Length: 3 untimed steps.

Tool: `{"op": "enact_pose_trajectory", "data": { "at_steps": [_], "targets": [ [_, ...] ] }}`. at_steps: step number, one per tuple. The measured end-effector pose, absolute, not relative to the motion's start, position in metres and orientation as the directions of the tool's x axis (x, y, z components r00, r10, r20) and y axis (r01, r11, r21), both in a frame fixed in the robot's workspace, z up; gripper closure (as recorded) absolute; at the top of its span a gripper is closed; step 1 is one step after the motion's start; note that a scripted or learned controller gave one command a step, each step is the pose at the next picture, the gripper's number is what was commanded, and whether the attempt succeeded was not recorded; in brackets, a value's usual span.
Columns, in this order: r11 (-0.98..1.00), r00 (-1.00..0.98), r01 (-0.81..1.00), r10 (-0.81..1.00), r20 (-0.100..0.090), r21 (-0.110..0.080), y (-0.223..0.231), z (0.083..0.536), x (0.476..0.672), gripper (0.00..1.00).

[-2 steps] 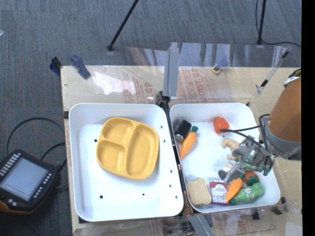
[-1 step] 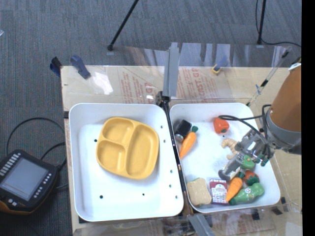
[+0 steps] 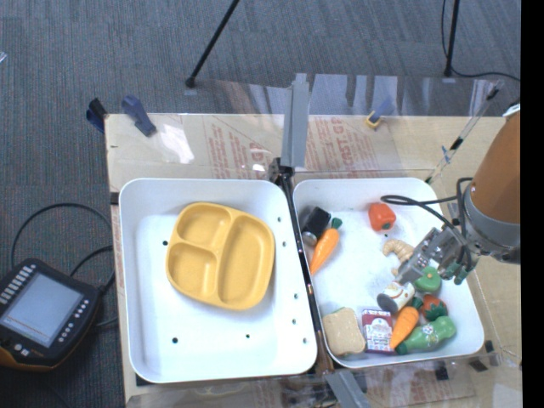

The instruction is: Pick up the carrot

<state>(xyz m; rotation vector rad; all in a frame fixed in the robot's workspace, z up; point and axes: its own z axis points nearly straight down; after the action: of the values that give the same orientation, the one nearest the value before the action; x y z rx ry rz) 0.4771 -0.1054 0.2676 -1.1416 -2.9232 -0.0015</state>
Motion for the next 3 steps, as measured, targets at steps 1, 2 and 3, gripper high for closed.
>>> {"op": "enact_pose_trajectory", "data": {
  "at_steps": [1,2,3],
  "targets": [
    [0.735,-0.735,0.678,0.678,0.004,-0.001,-0.105,0.267,0.477,0.00],
    [0.944,-0.944,0.329,0.329,0.004,0.001,-0.126,0.235,0.476,0.00],
    [0.907,-0.907,0.421,0.421,-0.007,0.004,-0.046,0.339,0.478,0.00]
  ]
}}
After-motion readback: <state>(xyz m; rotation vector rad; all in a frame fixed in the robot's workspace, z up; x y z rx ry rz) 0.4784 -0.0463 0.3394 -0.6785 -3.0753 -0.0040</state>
